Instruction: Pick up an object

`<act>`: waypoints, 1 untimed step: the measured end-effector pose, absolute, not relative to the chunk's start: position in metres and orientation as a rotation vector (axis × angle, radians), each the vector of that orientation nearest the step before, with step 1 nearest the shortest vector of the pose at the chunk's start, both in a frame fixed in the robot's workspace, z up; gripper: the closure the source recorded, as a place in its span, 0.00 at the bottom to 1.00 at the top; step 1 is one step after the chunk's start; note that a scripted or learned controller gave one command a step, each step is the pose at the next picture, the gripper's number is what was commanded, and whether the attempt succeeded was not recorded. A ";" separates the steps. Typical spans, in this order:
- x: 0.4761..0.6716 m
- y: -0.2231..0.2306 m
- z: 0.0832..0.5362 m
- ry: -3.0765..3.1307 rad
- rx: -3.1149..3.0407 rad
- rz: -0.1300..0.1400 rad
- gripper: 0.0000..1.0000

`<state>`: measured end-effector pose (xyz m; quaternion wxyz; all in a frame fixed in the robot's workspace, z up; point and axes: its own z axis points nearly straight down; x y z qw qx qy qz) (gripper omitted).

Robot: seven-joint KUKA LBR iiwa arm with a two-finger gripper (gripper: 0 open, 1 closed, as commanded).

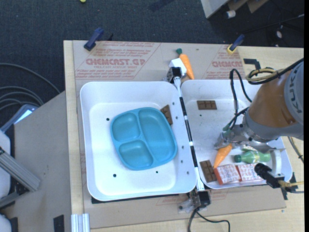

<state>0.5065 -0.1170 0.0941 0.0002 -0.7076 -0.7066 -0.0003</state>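
Observation:
My gripper (228, 138) hangs low in the right bin (212, 88), at the end of the grey arm that comes in from the right. Just below it lies a small orange carrot (222, 155), tilted, its top end at or under the gripper's tip; contact is unclear. A green bottle (251, 156) lies on its side right of the carrot. A red and white packet (236, 173) rests at the bin's front. One brown chocolate bar (207, 105) lies near the back and another chocolate bar (207, 171) at the front left corner.
The left bin (91, 129) holds a blue divided plate (143, 137), with a brown bar (167, 114) at its right edge. A second carrot (186, 66) lies on the bench behind the bins. Black cables (235, 88) loop over the right bin.

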 end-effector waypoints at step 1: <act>0.531 -0.048 0.185 -2.223 -2.220 -0.001 1.00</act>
